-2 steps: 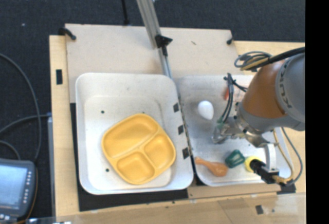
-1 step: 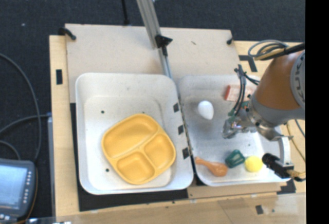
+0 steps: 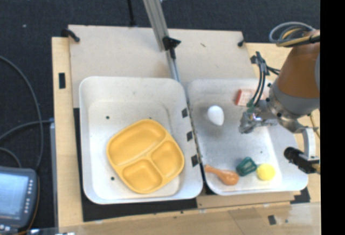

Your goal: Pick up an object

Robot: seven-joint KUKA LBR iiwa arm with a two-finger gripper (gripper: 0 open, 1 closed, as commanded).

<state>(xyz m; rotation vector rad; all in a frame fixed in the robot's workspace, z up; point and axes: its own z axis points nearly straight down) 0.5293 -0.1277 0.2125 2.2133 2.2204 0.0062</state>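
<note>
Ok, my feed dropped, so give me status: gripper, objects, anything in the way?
Gripper low in right bin, holding nothing seen. White egg to its left, apart. Green block, yellow ball, orange spoon near front wall. Path unobstructed.

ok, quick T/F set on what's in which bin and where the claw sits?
1. The yellow divided tray lies in the left bin. True.
2. The white egg is in the left bin. False: it lies in the right bin.
3. The claw is over the right bin. True.
4. The green block touches the egg. False: they lie well apart.
5. The yellow ball sits beside the green block. True.
</note>
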